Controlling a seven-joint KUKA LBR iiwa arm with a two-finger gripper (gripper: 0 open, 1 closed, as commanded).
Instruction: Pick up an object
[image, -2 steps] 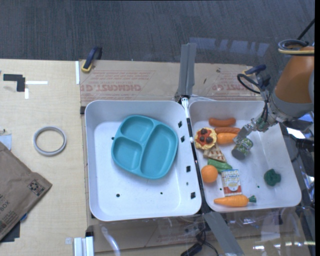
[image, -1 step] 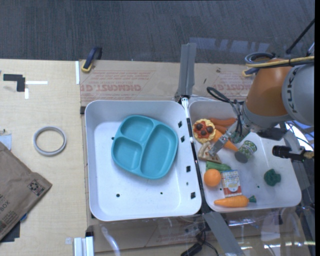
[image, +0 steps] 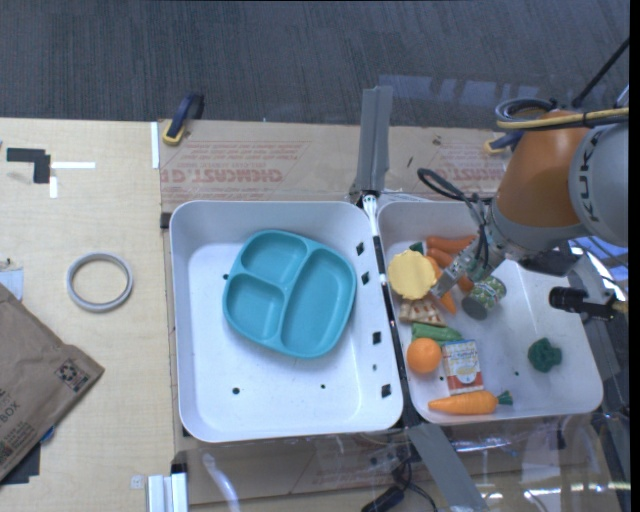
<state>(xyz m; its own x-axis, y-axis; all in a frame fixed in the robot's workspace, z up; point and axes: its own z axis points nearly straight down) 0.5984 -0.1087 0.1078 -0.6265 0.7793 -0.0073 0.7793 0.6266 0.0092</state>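
So the grey two-finger gripper (image: 452, 280) is down in the right white bin (image: 572, 390), jammed between a round yellow toy (image: 411, 273) and a small silvery-green can (image: 484, 295); can't tell how it's set. That left side is crowded: orange ball (image: 424, 355), small red-and-white carton (image: 461, 365), carrot (image: 465, 403) along the near edge. The right half has open floor around a dark green lump (image: 544, 354). The left white bin (image: 192, 400) holds a teal divided plate (image: 290, 293), with bare floor round it.

Two white bins (image: 190, 330), one teal plate (image: 290, 292), two carrots (image: 462, 404), one orange (image: 424, 355).
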